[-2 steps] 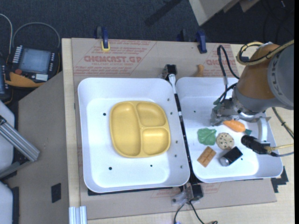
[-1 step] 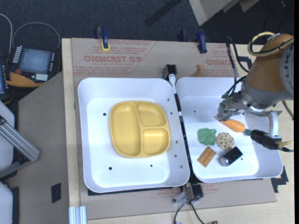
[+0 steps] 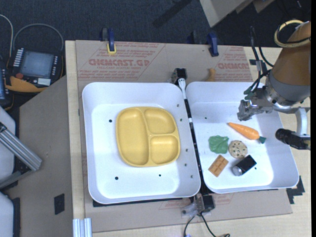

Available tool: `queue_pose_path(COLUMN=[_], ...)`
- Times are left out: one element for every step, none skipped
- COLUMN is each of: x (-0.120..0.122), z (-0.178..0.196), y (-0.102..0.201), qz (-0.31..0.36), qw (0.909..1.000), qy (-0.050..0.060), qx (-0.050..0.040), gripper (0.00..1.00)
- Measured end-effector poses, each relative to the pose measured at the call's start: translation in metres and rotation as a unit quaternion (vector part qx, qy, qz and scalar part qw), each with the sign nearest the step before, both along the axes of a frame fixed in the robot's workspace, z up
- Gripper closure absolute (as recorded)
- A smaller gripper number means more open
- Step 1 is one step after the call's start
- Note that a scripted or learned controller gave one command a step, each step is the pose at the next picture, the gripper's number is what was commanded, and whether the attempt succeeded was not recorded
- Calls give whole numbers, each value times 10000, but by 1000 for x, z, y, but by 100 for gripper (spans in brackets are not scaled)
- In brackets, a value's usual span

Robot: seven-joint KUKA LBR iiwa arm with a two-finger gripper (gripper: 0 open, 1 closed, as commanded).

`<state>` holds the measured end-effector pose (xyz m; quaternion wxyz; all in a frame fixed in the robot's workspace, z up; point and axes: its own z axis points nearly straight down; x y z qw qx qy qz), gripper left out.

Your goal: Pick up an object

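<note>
The gripper (image 3: 245, 110) hangs over the back part of the right bin (image 3: 207, 100), just above and left of the carrot (image 3: 243, 130); whether it is open or closed cannot be told from this slant, and nothing shows in its grasp. The arm (image 3: 291, 65) comes in from the right edge, its orange band sitting above the grey wrist, the wrist angled down and leftward toward the bin.

The right bin holds 5 things grouped toward its front: the orange carrot lying slantwise with its green tip to the right, a green leafy piece (image 3: 218, 143) left of it, a round speckled cookie (image 3: 237, 148) just beside the leaf, a brown cracker (image 3: 218, 165) below them, and a black-and-silver object (image 3: 244, 165) to the cracker's right.

The left bin (image 3: 98, 132) holds 1 yellow divided plate (image 3: 147, 135) with 3 compartments, resting near its centre.
</note>
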<state>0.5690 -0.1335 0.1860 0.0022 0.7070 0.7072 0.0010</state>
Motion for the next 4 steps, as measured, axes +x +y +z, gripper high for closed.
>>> queue_pose_path(x=[-9, 6, 33, 45], z=[50, 38, 38, 28], y=[1, 48, 102, 152], qz=[4, 22, 28, 26], qw=[10000, 10000, 10000, 10000], qy=[-2, 21, 8, 15], qx=[1, 10, 11, 13], gripper=[100, 100, 100, 100])
